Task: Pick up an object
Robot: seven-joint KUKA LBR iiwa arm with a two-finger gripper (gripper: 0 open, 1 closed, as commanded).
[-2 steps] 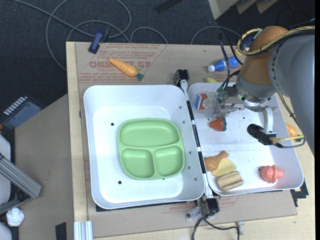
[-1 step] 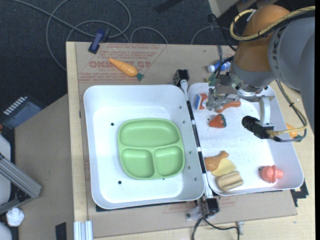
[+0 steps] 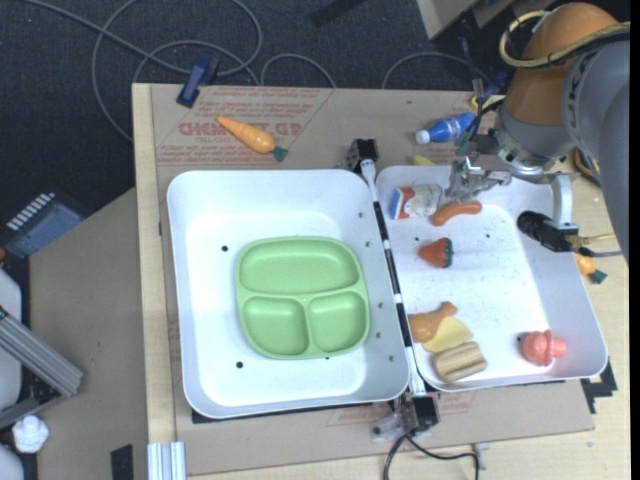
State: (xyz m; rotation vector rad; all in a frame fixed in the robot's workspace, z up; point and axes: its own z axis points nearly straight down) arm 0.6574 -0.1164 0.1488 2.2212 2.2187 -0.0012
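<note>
The jaws are seen low over the far part of the right bin (image 3: 510, 288), at the end of the grey arm (image 3: 600, 88) with its orange band. Whether they are wide or narrow cannot be told, since the metal parts there are small and run together.

Just at their near side a sausage (image 3: 458, 210) is found on the white floor of this bin. It is orange-brown, long and a little curved, and it is laid from left to right. Its upper edge meets the jaws, but it cannot be told whether it is touched or gripped.

Left of the sausage, a pale crumpled thing (image 3: 426, 198) and a red-and-white packet (image 3: 399, 204) are hard to make out. A red fruit (image 3: 436, 253) is placed nearer. A drumstick (image 3: 432, 320), a bread piece (image 3: 458, 361) and a pink toy (image 3: 543, 347) are kept at the near side.

A blue bottle (image 3: 445, 129) on the surface is partly hidden by cables. A green divided tray (image 3: 300, 296) is held in the left bin (image 3: 200, 228). The arm is cut off by the right edge.
</note>
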